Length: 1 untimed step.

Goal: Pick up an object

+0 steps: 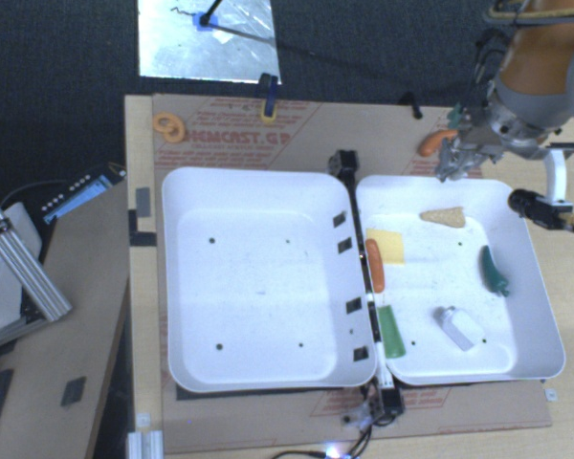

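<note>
My gripper point(452, 165) hangs over the back rim of the right bin point(531, 256), above its far edge. Just left of it there is an orange piece point(433, 144) over the cardboard; whether the gripper touches it I cannot tell. Inside the right bin lie a tan wedge point(443, 217), a yellow square point(386, 247), an orange stick point(374, 265) along the left wall, a green bar point(390, 331), a dark green curved piece point(494, 269) and a small white and grey bottle point(457, 328).
The left bin point(258, 275) adjoins the right one, joined by black clips point(344, 165). An orange ring point(169, 127) and a yellow-blue clamp point(268, 98) sit on the cardboard behind. A black fitting point(539, 208) juts over the right bin's far right corner.
</note>
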Motion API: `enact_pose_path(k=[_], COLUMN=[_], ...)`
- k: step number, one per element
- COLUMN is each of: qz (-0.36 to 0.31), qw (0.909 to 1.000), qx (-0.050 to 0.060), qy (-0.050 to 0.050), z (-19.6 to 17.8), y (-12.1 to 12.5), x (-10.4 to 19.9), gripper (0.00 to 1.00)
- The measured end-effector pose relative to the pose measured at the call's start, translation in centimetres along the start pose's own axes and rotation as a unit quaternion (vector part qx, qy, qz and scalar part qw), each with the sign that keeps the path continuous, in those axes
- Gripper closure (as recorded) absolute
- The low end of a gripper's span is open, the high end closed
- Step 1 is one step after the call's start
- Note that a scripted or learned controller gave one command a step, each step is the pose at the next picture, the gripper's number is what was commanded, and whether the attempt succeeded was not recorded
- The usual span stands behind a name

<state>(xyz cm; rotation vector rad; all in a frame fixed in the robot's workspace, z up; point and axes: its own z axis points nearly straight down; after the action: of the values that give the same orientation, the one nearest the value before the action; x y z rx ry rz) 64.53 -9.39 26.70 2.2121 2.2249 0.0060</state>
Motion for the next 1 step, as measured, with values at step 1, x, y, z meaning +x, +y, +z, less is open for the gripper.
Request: enact_pose_path(k=[1], qz=[0.004], qw=[1.0], qx=[-0.006], qy=[-0.003], z=[-11.74], y=[2.4], x=[-6.14], gripper=[1.0])
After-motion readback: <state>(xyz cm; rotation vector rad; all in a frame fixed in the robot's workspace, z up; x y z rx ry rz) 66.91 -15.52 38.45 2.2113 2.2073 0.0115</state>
